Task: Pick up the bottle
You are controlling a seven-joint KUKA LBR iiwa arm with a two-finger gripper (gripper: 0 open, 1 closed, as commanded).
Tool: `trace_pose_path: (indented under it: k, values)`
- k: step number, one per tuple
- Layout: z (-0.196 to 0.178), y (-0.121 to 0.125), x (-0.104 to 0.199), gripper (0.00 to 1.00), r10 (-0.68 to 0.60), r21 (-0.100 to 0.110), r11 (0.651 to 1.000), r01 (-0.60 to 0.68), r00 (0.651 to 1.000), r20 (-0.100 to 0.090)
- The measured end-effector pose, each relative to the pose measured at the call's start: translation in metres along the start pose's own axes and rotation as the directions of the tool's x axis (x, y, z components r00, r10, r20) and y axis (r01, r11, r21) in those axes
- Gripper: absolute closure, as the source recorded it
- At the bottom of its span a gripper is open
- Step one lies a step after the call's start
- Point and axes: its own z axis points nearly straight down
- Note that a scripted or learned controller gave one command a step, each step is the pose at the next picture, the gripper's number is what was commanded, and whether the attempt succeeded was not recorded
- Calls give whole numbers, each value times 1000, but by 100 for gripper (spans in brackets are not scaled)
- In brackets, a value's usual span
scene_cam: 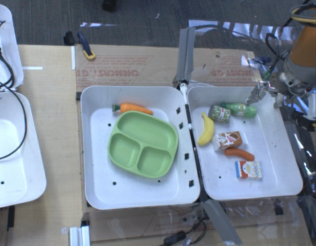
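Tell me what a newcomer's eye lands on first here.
The big green divided plate in the left bin, with an orange carrot at its far edge. Then the right bin's cluster: yellow banana, green bottle, with the gripper hovering nearby.

Dark grey carpet point(147, 9) covered the floor beyond the bench. A brown cardboard sheet point(137, 65), printed with red lettering, lay over the bench top point(45, 65). A black caster wheel point(109, 4) stood on the carpet. Lighting was even.
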Motion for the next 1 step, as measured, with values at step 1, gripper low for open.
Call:
trace_pose_path:
  k: [1]
  values:
    - [19,2,7,0,0,-5,1000,0,1000,0]
